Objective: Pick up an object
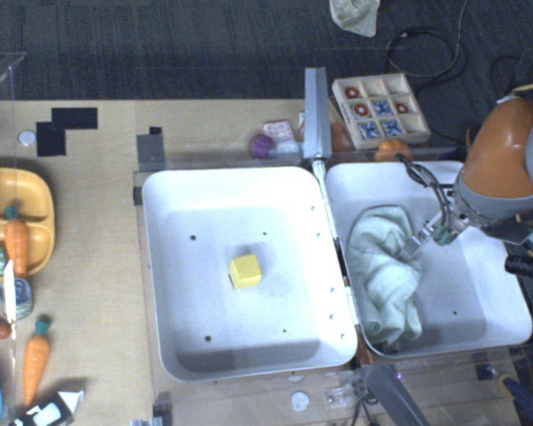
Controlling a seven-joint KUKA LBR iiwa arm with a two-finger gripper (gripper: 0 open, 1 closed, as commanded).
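Note:
A small yellow cube (pixel 246 271) lies near the middle of the left bin (pixel 176 213). A crumpled pale cloth (pixel 385 277) fills the left half of the right bin (pixel 489 311), bunched against the wall between the bins. The grey arm with its orange band (pixel 506 159) reaches in from the right over the right bin. My gripper (pixel 427 238) is low at the cloth's upper right edge and seems to touch it. Its tip is small and partly lost against the cloth.
A metal divider (pixel 315 114) stands behind the seam between the bins. Behind the bins lie a tic-tac-toe board (pixel 379 109) and a purple ball (pixel 261 146). On the bench at left are a yellow tray (pixel 27 200), toy carrots (pixel 34 357) and other toys.

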